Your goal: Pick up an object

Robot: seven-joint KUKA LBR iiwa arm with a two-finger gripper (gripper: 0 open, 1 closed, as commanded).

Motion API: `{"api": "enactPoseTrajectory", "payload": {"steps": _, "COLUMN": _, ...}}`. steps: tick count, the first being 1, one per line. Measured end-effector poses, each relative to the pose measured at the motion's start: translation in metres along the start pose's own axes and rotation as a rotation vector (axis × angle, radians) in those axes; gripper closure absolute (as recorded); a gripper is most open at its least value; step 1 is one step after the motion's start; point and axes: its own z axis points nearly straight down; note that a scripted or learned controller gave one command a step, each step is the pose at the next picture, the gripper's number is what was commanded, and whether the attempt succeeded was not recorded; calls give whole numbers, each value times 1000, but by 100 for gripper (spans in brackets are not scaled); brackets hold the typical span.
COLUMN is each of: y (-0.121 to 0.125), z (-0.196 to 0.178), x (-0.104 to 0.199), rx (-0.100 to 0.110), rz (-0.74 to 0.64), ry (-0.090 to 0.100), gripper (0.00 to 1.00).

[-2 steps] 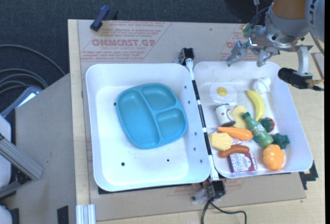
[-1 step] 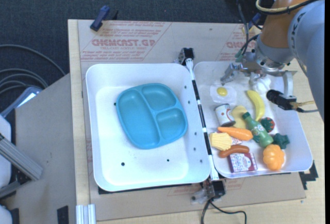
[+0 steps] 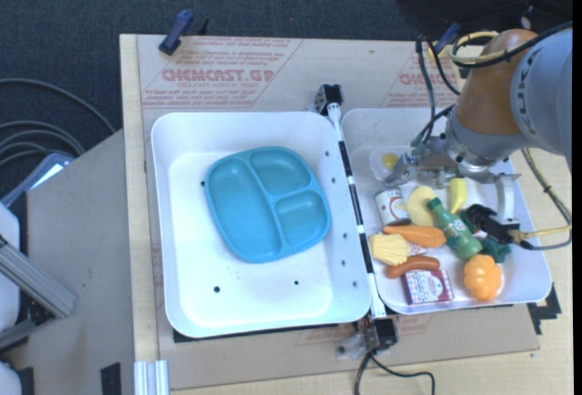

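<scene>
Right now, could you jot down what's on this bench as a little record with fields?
left bin: holds a blue divided tray
right bin: toy food piled together
toys seen: green bottle, orange fruit, carrot, sausage
arm: grey with orange band, reaching in over the right bin's far end
pincer: down among the toys; grip cannot be judged

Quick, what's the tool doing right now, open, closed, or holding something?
Tool: cannot be told. It sits low over the right bin, above the toy food pile, and the wrist hides any grasp.
</scene>
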Motion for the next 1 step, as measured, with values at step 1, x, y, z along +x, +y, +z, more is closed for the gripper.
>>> {"api": "enactPoseTrajectory", "payload": {"steps": 1, "y": 64, "z": -1, "x": 21, "rx": -3, "rz": -1, "ry": 0, "gripper": 0}}
